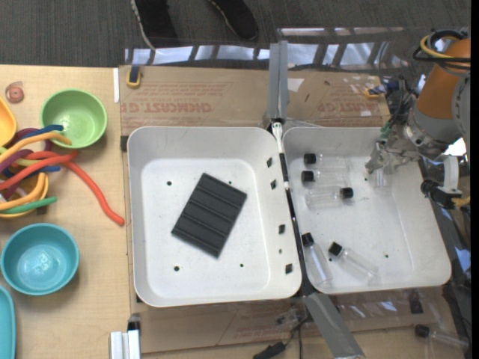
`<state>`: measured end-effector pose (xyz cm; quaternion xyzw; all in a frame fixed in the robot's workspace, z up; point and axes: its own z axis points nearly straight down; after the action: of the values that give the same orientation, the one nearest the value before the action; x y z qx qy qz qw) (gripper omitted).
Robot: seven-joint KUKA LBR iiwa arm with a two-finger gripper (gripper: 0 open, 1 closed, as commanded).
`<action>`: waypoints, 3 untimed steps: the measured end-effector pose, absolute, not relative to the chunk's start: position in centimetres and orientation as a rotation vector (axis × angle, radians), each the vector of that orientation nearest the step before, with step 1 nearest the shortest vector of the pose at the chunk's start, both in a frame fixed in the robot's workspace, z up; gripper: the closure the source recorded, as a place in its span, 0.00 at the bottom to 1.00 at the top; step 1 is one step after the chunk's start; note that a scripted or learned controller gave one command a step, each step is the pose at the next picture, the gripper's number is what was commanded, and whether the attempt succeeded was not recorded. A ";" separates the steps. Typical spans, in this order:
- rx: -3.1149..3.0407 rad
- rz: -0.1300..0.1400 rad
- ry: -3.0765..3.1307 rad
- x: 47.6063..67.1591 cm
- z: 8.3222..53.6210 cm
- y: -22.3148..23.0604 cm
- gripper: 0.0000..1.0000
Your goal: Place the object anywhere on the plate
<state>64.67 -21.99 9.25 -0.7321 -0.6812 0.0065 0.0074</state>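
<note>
A black ribbed plate (pixel 210 213) lies at a slant in the middle of the left bin (pixel 150 275). The right bin (pixel 419 260) holds several small clear vials with black caps: two (pixel 308 158) (pixel 307 176) near its back left, one (pixel 345 193) nearer the middle, and two (pixel 334 250) (pixel 307 239) toward the front left. My gripper (pixel 377 167) hangs low over the back right part of the right bin, right of the vials and apart from them. No vial shows in it.
On the wooden table to the left stand a green bowl (pixel 73 118), a blue bowl (pixel 39 259) and a bundle of coloured cords (pixel 45 164). Cardboard (pixel 194 99) lies behind the bins. A person's shoes (pixel 194 6) are at the top.
</note>
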 end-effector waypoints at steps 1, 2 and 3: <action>-2.404 0.013 -2.003 64.5 9.2 -21.9 1.00; -2.380 0.033 -2.010 65.2 9.2 -21.9 1.00; -2.513 0.026 -1.845 65.2 9.2 -21.4 1.00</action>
<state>65.17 -21.36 9.16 -0.8060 -0.5917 0.0082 0.0122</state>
